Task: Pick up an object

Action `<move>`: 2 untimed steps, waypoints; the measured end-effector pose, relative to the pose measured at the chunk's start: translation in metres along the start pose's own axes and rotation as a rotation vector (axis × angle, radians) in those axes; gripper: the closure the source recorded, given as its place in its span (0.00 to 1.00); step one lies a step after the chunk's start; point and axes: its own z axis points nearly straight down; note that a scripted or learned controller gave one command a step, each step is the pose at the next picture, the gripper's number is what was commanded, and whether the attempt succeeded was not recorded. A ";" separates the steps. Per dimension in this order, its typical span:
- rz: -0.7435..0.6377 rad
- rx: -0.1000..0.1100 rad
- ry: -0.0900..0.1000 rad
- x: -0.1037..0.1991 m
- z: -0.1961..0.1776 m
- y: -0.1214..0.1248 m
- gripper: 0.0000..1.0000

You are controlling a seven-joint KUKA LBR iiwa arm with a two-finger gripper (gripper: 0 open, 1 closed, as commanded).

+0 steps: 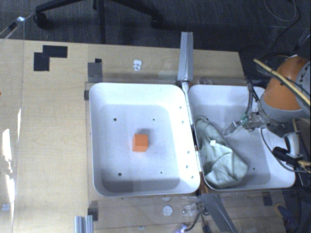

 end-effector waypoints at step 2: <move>-0.004 -0.007 -0.002 0.001 -0.022 0.004 1.00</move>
